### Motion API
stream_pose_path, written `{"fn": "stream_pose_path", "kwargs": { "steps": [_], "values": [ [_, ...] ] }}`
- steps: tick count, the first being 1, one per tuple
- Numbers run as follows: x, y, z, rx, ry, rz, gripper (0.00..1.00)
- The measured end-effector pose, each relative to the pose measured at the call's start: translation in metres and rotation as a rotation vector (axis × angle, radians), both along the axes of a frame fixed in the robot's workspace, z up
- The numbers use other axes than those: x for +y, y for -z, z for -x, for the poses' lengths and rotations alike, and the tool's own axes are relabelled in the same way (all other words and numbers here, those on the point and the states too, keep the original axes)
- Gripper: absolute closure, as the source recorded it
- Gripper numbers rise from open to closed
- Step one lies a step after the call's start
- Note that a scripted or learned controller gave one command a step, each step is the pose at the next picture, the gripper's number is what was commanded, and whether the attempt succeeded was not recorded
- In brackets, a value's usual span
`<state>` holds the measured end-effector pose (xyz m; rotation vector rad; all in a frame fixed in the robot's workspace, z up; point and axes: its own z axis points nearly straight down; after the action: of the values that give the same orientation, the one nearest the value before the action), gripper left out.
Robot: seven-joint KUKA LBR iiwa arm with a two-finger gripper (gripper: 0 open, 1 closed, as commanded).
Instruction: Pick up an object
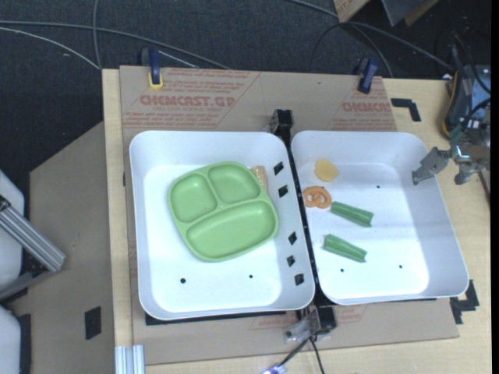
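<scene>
Gripper (447, 164) at 3 o'clock over the right bin's (437, 232) rim, fingers spread, holding nothing. Two green pieces (352, 214) (344, 248) (also pretzel (316, 198), yellow chip (326, 170)) lie at the bin's 9 o'clock side.

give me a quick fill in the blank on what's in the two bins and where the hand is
1. The green divided plate lies in the ____ bin.
2. The right bin holds two green sticks, a yellow piece and an ____ pretzel-shaped piece.
3. The plate has ____ compartments.
4. The hand is at the right bin's ____ edge.

Missing words: left; orange; three; right
</scene>
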<state>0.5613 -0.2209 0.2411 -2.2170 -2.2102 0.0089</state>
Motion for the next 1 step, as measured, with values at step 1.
{"fn": "stream_pose_path", "kwargs": {
  "steps": [1],
  "values": [
    [0.0004,-0.0061,-0.0025,-0.011,-0.003,0.003,0.00]
  ]
}}
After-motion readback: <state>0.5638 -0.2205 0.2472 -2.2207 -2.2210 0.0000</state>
